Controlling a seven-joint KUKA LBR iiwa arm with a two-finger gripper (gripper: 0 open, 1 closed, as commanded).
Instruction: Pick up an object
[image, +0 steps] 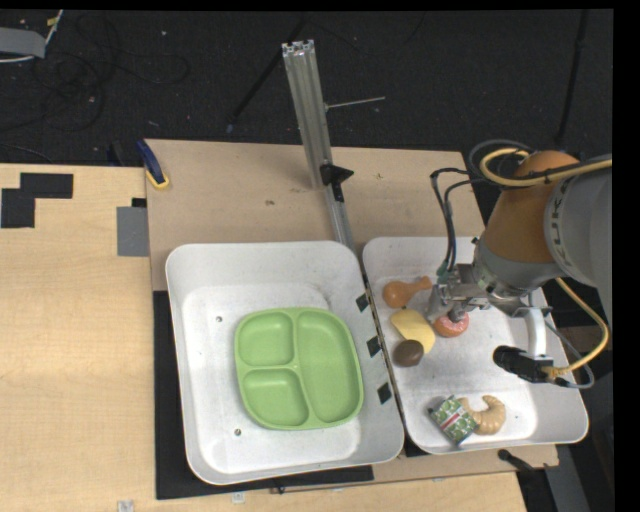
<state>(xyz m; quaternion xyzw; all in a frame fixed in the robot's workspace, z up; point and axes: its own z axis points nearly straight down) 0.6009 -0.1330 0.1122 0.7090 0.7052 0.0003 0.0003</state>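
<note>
Target object: a pale yellow rounded plastic lump (413, 328), kinda lemon-shaped, lying in the right shallow white bin (560, 425), near its left wall.
Neighbours: a small dark brown ball (407, 352) touches its lower edge; an orange pear-like piece (403, 292) lies just above it; a pink-red round thing (452, 324) lies just to its right.
Relative to claw: the yellow lump is just left of and a bit below the two-finger gripper (455, 300), which hangs over the pink-red thing.
Claw state: honestly can't tell, the wrist hardware covers the tips.
Rest of right bin: a tan croissant shape (490, 413) and a green-white packet (452, 419) near the front.
Left bin: the left shallow white bin (200, 290) holds a light green divided plastic tray (297, 367).
</note>
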